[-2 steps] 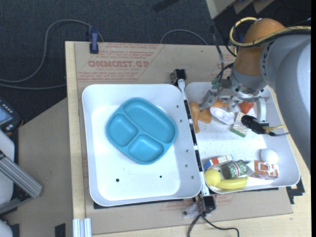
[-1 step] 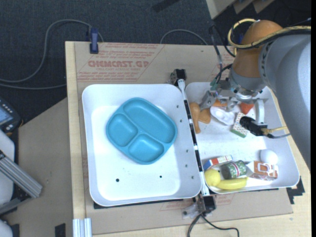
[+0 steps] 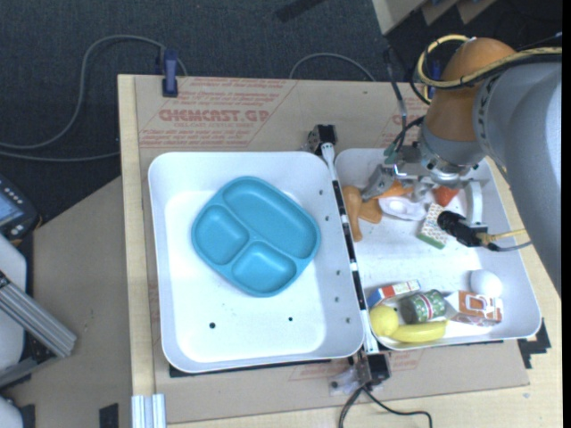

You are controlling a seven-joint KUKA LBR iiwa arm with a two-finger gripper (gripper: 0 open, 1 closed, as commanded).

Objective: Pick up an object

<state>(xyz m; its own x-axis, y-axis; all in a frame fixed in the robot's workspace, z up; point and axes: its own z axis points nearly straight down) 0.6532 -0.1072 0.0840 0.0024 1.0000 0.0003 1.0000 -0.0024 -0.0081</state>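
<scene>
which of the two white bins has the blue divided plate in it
The left bin, the one farther from the arm. The blue divided plate lies in it, while the right bin holds small items such as a banana, with the gripper over it.

This is a robotics lab, not a home or shop. A grey arm (image 3: 500,87) with an orange band reaches over a bench topped with a printed board (image 3: 214,114), where two white bins (image 3: 169,266) sit side by side, clamped together at the middle. Cables (image 3: 98,52) trail across dark carpet (image 3: 134,7), an aluminium rail (image 3: 36,319) lies at the left, and the bins hold test props: a blue tray (image 3: 256,234), a toy banana (image 3: 406,328) and small packets.
</scene>
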